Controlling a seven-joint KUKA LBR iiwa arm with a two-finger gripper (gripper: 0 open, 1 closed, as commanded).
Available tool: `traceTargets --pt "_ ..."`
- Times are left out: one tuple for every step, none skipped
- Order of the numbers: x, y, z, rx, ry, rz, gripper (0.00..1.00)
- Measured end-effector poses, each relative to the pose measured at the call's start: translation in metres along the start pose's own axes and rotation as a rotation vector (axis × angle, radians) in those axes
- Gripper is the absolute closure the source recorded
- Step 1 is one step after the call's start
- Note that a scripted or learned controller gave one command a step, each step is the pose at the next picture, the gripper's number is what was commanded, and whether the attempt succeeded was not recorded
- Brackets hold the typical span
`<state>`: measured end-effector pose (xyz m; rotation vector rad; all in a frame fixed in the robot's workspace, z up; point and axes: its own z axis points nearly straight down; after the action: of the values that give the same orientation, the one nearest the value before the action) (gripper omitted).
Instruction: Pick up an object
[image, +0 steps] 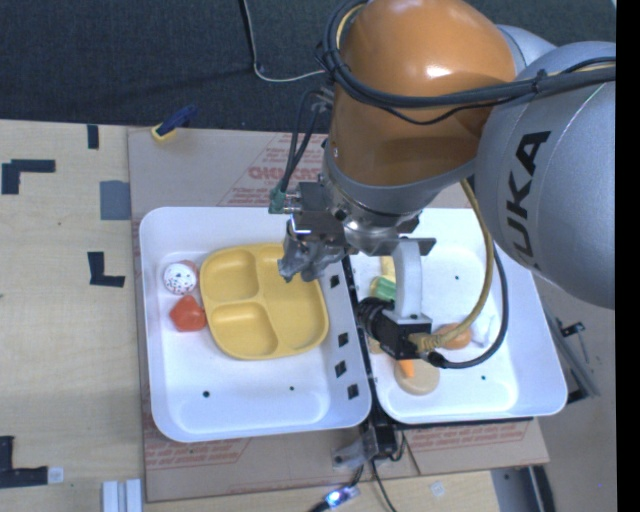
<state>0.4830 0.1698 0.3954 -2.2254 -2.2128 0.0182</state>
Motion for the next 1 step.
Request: traceTargets --pt "0.0040 0.0003 -0.0147 -0.007 0.003 -0.009 1.00"
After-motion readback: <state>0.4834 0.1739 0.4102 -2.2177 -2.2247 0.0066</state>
